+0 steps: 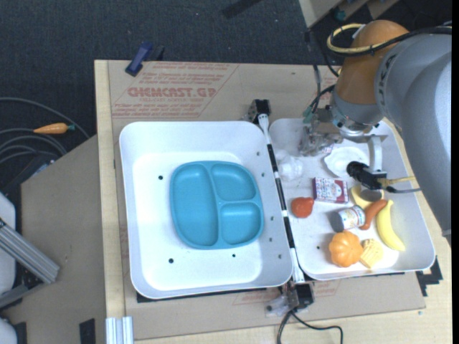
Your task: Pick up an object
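Note:
My gripper hangs low over the far left corner of the right bin, below the orange wrist band. Just in front of it lies a clear crumpled plastic piece, and a white dish sits to its right. Nearer the front are a red and white carton, a red tomato, a small jar, a banana, an orange sausage-like piece, an orange pumpkin and a yellow waffle-like piece. I see nothing between the fingers.
The left bin holds a blue divided plate. A black clip sits at the far end of the wall between the bins. A blue item lies at the bench's far edge, and an orange thing on the floor.

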You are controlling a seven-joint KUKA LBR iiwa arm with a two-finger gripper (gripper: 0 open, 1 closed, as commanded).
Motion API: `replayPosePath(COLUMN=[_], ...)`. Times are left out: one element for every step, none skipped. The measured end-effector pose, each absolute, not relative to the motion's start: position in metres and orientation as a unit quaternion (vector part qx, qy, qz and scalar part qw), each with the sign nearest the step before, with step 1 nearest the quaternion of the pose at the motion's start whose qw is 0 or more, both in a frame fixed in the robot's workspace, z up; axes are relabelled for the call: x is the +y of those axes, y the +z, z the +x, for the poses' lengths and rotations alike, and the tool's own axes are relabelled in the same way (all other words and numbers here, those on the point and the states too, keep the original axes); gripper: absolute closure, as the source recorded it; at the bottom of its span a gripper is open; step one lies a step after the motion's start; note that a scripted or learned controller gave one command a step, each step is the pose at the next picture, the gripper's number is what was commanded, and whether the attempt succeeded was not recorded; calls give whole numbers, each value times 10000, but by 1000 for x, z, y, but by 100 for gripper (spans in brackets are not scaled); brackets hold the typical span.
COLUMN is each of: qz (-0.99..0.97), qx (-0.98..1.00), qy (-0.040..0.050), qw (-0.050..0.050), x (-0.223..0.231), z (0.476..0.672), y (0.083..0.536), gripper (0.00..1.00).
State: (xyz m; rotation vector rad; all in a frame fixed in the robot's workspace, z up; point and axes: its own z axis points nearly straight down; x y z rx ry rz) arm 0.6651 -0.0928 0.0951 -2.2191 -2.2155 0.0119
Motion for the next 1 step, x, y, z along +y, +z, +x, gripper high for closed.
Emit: replayPosePath(qz=[-7077], qx=[-7065], qy=[39], qw=[31], x=[-93], z=[665], y=[95], gripper=[0])
